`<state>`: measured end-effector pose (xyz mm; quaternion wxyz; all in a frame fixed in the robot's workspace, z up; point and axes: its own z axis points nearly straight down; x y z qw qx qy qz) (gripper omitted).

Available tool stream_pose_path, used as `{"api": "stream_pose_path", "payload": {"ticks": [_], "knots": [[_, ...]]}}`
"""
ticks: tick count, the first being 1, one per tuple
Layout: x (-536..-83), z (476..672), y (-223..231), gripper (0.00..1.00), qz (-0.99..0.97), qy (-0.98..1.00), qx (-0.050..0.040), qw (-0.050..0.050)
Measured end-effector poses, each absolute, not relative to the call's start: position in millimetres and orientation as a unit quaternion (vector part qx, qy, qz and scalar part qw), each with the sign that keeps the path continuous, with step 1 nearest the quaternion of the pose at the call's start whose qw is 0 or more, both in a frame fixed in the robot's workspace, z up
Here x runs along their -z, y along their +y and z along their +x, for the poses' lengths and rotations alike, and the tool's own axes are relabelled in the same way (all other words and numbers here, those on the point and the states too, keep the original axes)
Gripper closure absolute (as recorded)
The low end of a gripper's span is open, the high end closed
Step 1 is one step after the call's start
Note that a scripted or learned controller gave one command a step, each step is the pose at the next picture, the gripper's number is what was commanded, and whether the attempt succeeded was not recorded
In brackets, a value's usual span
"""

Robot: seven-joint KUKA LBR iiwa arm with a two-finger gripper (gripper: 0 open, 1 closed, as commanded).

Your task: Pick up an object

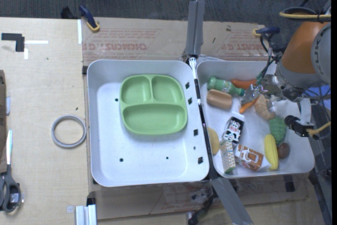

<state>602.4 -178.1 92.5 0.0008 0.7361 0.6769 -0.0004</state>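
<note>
The end effector (256,93) hangs low over the upper part of the right bin (300,166), its metal tip just beside an orange carrot (246,106) and a pale tan lump (263,108) of toy food; whether its fingers are apart or together I cannot tell — glare and the wrist body muddle that spot, and nothing can be seen caught between them. The things to pick all lie in this bin: a green bottle (224,85) lying flat near the top wall, a brown hot-dog bun (219,99) touching it below, a second orange piece (242,82) beside the bottle, a black-and-white carton (233,130), an orange-and-white box (249,157), a yellow corn cob (270,151), a leafy green piece (277,128) and a dark round item (284,150) too small to name. A yellow shape (212,140) at the bin's left wall is partly hidden by the rim. The arm's orange band (300,50) is cut off at the right edge. The left bin (105,155) holds a green divided plate (154,104); on the table (37,87) lies a grey ring (69,130).
</note>
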Motion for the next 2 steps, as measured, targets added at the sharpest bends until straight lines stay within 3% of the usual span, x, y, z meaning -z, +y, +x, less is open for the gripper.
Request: {"api": "stream_pose_path", "payload": {"ticks": [1,2], "knots": [[-102,602.5,-179,1.0,0.737,0.676,0.0004,0.001],[-215,659.3,-126,1.0,0.735,0.678,0.0006,0.001]]}}
